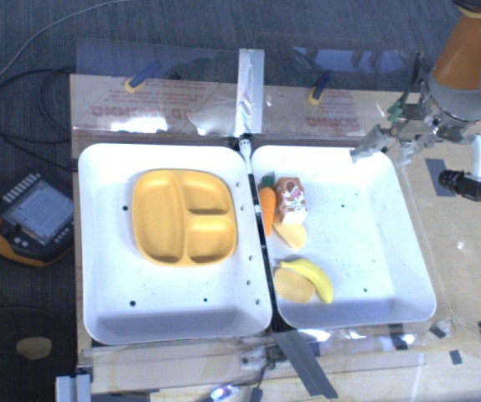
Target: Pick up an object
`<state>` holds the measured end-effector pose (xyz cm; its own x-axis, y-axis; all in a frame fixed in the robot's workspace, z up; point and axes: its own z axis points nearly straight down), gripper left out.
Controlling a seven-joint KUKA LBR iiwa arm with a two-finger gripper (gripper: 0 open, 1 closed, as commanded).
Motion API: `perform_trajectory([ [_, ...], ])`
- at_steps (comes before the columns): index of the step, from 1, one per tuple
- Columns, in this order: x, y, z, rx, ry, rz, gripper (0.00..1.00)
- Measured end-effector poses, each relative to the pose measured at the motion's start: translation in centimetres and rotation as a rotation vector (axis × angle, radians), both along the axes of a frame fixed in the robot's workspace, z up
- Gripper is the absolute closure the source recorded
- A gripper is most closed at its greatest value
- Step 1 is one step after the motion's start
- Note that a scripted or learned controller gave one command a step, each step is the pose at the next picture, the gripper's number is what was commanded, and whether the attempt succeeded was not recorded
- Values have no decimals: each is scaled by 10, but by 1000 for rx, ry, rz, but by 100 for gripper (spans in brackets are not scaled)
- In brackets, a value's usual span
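Note:
Several toy foods lie along the left side of the right bin (374, 249): an orange carrot (266, 209), a brown-and-white block (290, 199), a pale yellow slice (292, 235), a yellow banana (314, 277) and a round tan piece (292, 286) against the banana. My gripper (373, 144) hangs over the bin's far right corner, well away from the foods, at the end of the grey arm with the orange band (462, 44). Nothing shows in it.
The left bin (106, 258) bears a yellow divided plate (183, 216). A raised ridge (256, 241) separates the bins. Clear panels with yellow clips (142, 75) stand behind. A handheld controller (27, 216) and cables lie on the floor to the left.

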<state>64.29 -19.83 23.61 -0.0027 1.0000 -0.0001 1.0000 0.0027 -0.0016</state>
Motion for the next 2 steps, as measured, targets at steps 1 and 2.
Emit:
perform_trajectory([
  [1, -82, 55, -49, 0, 1, -9, 0],
  [2, -116, 79, -141, 1, 0, 52, 0],
])
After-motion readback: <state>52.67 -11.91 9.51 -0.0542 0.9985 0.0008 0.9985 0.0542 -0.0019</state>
